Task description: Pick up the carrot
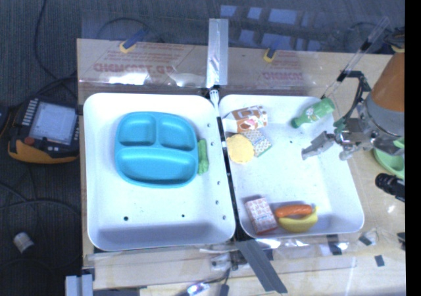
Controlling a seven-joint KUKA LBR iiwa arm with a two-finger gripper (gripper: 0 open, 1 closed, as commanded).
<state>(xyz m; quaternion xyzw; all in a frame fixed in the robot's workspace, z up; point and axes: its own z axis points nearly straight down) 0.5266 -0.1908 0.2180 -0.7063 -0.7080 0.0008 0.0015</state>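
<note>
In the camera view, the jaws [322,145] are being held out over the right bin [342,183] near its right wall, at the end of the arm [385,100], and whether they are apart or together cannot be told, though nothing is being seen between them. The carrot [293,210] is lying well apart from them at the bin's near edge, resting on a yellow banana [297,222] just beside a pink packet [259,214], so a crowded grasp is being judged likely. The blue tray [156,148] is sitting in the left bin [105,176], away from the task.

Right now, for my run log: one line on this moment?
grey two-finger gripper: open, right bin | orange toy carrot: on yellow banana, ungrasped
</note>
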